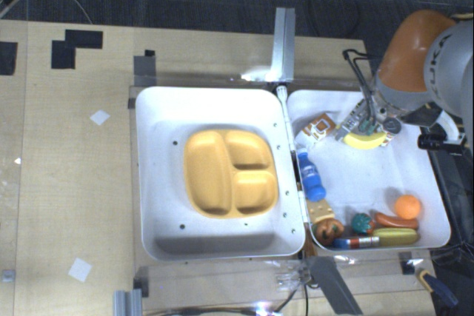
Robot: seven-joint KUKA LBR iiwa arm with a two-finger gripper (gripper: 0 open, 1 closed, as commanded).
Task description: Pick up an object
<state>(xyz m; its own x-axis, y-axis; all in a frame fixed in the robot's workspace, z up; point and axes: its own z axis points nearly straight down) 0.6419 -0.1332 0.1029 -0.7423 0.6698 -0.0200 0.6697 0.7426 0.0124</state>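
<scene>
Camera view, looking down at a slant on a light wooden surface point(67, 159) with two shallow white bins side by side. Left bin point(159, 226) holds a yellow divided tray point(228, 172), lying flat near its middle. Right bin point(437, 189) holds the loose things. Grey arm with orange band point(418, 52) reaches in from the right; the hand point(364, 122) is low over the far part of the right bin, right at a yellow banana-shaped piece point(366, 140). Cannot tell whether the hand is spread or pressed together, nor whether it grips the piece. Just left of it, a small brown-and-white box point(318, 128). A blue bottle point(310, 177) lies along the bin's left wall. Near edge: an orange ball point(407, 206), a teal ball point(361, 222), a yellow-green oblong point(395, 236).
</scene>
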